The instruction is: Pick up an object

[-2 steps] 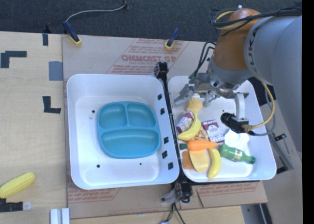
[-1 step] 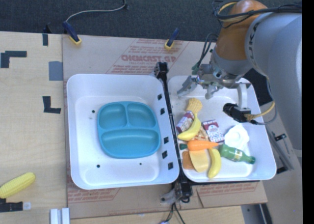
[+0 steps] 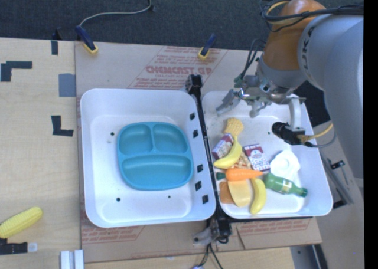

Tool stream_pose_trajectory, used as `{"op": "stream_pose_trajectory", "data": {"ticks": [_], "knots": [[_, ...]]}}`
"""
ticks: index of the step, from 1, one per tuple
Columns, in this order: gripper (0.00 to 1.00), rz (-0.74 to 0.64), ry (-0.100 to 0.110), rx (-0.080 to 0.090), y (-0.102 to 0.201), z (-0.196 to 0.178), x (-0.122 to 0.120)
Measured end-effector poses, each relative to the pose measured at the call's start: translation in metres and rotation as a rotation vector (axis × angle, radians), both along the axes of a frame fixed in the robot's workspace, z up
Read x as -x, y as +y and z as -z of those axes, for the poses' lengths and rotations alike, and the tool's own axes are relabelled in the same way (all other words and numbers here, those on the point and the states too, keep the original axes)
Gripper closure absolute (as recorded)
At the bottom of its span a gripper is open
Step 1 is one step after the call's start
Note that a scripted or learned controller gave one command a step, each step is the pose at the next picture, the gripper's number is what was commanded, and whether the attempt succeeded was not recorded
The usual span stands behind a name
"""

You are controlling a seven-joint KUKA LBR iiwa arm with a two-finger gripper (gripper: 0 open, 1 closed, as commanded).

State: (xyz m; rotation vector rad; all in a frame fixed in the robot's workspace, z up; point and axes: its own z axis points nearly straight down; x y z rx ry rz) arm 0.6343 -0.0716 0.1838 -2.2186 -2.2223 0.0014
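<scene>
Right bin [image 3: 313, 203]: white, shallow; holds a tight heap of toy food along its left and lower part.
Heap contents: corn piece [image 3: 234, 125] at the top, banana [image 3: 230, 154] curving below it, small red-and-white carton [image 3: 255, 157], carrot [image 3: 243, 174], orange wedge block [image 3: 238, 193], second banana [image 3: 258, 195], green bottle [image 3: 284, 185] lying on its side, white crumpled item [image 3: 286, 163].
Likely handling: judged light, hollow plastic; stiff and smooth, so prone to slip or roll out of a pinch; not fragile.
Best hold, as a judgement: corn piece, since it sits at the heap's upper edge, nearest the tool and clear on its upper side; pinch across its short width. Bananas and bottle rounded, touching neighbours, harder to seat.
Risk: neighbours touching one another, so a descent into the middle probably nudges several.
Gripper [image 3: 243, 100]: above the upper part of the right bin, near the corn piece and apart from it; nothing between the fingers.
Pincer state: spread, metal fingers splayed outward and downward.
Arm pose: reaching in from the right, orange band [image 3: 292, 11] high above the wrist, wrist pointing down toward the bin's top left corner.
Left bin [image 3: 88, 144]: holds a blue divided plate [image 3: 156, 154].
Bench [image 3: 35, 167]: loose yellow corn cob [image 3: 20, 220] at lower left, well apart from both bins.
</scene>
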Motion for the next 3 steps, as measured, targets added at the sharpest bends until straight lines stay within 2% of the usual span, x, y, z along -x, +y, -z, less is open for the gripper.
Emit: {"op": "stream_pose_trajectory", "data": {"ticks": [1, 2, 3], "knots": [[0.0, 0.002, 0.002, 0.001, -0.029, 0.075, -0.019], [0.0, 0.001, -0.003, 0.002, -0.023, 0.098, -0.008], [1.0, 0.001, -0.004, 0.003, -0.023, 0.088, -0.008]]}}
